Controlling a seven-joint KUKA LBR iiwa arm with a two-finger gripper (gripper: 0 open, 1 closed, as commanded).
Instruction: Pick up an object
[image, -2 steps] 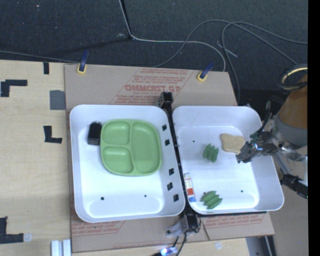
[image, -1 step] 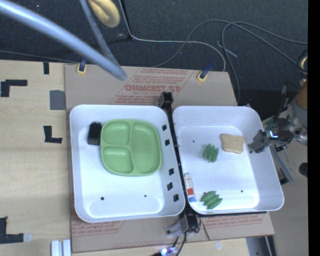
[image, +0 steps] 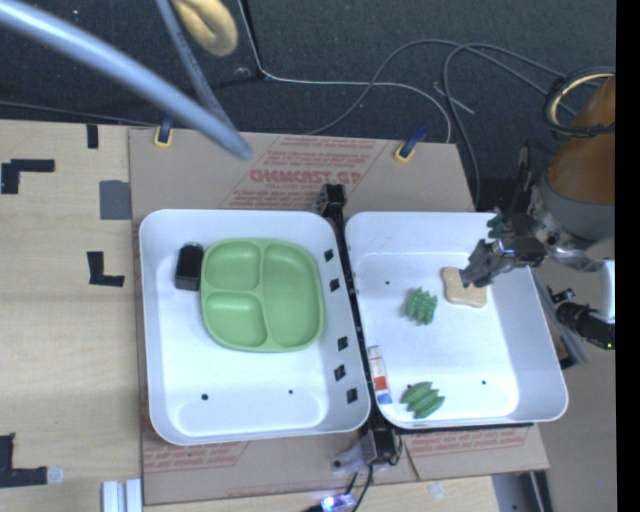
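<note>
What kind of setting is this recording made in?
Most likely a robotics lab bench set up for grasping trials: two white bins clipped together on cardboard, toy-like items such as a green divided plate, loose cables, and the arm's claw reaching in.

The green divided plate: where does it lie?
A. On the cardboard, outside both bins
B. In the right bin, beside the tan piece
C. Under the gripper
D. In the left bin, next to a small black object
D: the green divided plate lies in the left bin, with the small black object at its left edge.
</note>
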